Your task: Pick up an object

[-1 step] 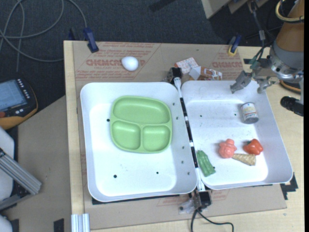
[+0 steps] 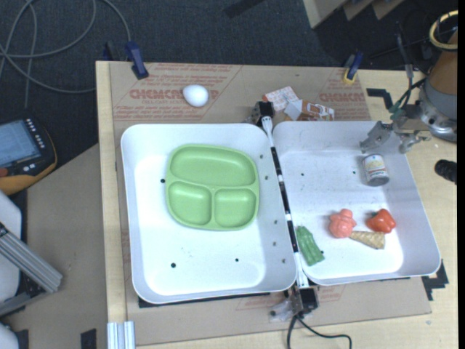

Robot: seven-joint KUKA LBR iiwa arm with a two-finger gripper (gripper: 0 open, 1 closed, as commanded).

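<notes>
The small can (image 2: 375, 169) lies unheld just below the gripper (image 2: 385, 138), whose opening I cannot tell; approach step, descent comes next.

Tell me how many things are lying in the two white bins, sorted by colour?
Green: 2, the divided plate and a small green piece
Pink: 1, a toy
Red: 1, a toy
Tan: 1, a cone
Silver: 1, a can
Total: 6

Glossy, seemingly plastic green tray (image 2: 212, 187)
</notes>
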